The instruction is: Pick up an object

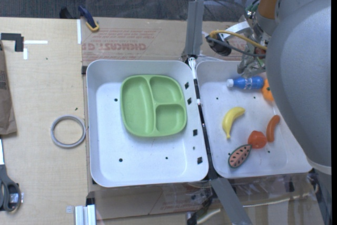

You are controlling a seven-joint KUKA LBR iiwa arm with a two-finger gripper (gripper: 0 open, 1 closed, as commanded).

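Pale wooden bench (42, 92) bears two shallow white plastic bins; the left bin (105, 166) holds a smooth green three-compartment plate (154, 105). Right of that plate, in the right bin (210, 113) — a curved yellow banana (231, 119), blue bottle (246, 82), red tomato (257, 139), watermelon slice (239, 156).

I record a pale green divided plate (154, 105) in the white left bin (105, 160). In the white right bin (279, 158), taking the yellow banana (231, 119) as reference: a blue bottle (245, 82) beyond it, an orange-red tomato (257, 139), an orange sausage (273, 128), and a red-and-green, dark-speckled watermelon slice (239, 156) nearer the camera.
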